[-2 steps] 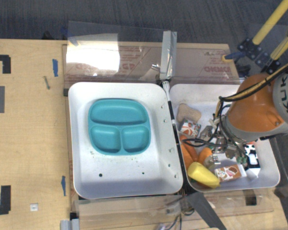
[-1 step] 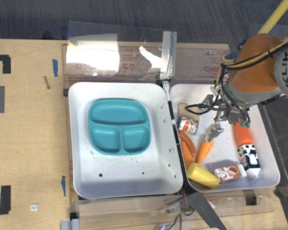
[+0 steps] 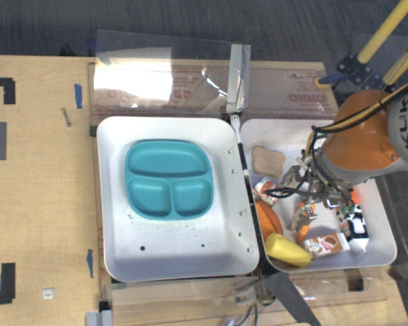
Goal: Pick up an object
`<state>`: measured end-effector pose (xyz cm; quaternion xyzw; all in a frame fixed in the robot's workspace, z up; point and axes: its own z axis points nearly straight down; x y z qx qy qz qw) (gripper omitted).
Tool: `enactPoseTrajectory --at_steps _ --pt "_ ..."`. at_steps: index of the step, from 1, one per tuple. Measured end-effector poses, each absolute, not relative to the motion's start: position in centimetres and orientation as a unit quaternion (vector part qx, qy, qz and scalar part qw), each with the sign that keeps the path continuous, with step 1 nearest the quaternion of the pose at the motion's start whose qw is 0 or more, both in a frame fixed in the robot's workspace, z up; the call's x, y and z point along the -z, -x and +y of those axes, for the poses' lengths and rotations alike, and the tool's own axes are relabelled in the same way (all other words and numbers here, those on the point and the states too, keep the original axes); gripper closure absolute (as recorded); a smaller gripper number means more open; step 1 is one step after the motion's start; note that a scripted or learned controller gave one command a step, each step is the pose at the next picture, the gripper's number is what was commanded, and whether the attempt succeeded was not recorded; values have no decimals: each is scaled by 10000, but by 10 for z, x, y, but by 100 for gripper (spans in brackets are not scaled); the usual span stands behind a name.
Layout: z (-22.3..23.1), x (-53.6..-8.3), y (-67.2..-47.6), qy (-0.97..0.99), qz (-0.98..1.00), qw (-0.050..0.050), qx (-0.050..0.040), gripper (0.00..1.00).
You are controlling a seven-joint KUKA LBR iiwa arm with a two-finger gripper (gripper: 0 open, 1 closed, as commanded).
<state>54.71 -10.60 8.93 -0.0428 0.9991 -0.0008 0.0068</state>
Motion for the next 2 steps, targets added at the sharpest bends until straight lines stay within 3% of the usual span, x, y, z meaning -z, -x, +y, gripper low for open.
enactPoseTrajectory --at_steps 1,2 --pt "-129 -183 -650 1001 9949 72 13 0" --pt "-113 -89 -577 -977 9952 51 0 0"
